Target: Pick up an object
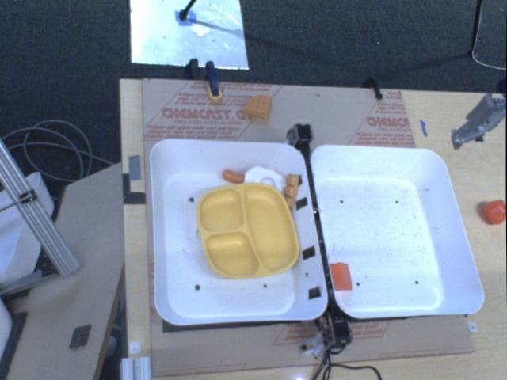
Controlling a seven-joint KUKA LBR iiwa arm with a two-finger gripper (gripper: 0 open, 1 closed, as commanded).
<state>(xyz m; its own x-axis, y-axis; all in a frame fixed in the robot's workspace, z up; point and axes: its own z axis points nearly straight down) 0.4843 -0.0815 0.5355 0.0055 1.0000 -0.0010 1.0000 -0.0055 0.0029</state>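
Yellow divided tray (247, 230) sits in the left bin (170, 212), three compartments facing up, taking up most of the floor. Behind it, near the bin's far wall: small orange sausage-shaped piece (233, 176), a white piece (263, 177) partly tucked under the tray's rim, and a tan block (291, 187) close to the divider between the bins.

Right bin (444, 212): one orange-red block (341, 275) at its near-left corner, just beside the divider.

Outside the bins: a tan waffle-like piece (257, 106) on the bench board behind the left bin, an orange-red piece (493, 211) on the bench right of the right bin.

Gripper (478, 125) is at the right edge, above the bench beyond the right bin's far-right corner, well apart from every object. Nothing held. Too small to tell its opening.
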